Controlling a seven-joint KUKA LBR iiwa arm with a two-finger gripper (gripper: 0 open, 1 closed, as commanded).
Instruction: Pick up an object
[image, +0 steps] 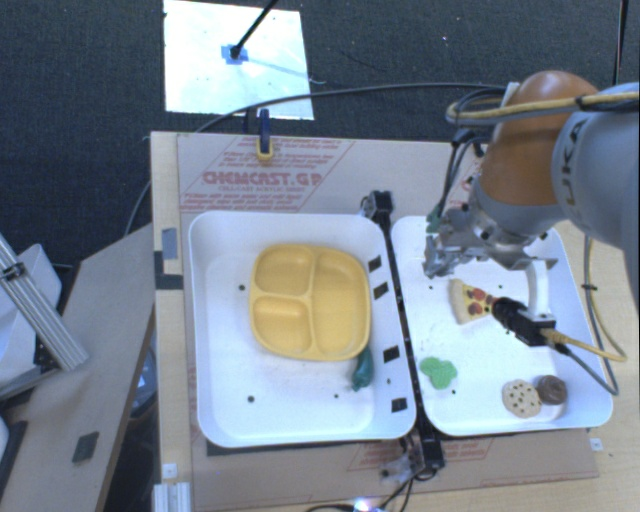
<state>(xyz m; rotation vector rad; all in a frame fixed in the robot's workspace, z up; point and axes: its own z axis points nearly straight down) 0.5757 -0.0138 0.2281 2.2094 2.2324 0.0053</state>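
We see the bench (300, 170) carrying two white bins: the left bin (225, 400) holds a yellow divided plate (308, 300) with a small green piece (362, 371) at its lower right edge, the right bin (580, 405) the arm (545, 140). Our jaws (438, 258) hang just above the pizza slice (468, 300), but we cannot tell whether they are open or closed. Nothing looks lifted yet, so the pick is left, with a green blob (438, 372), a cookie (520, 397) and a brown disc (550, 389) lying nearer the front.
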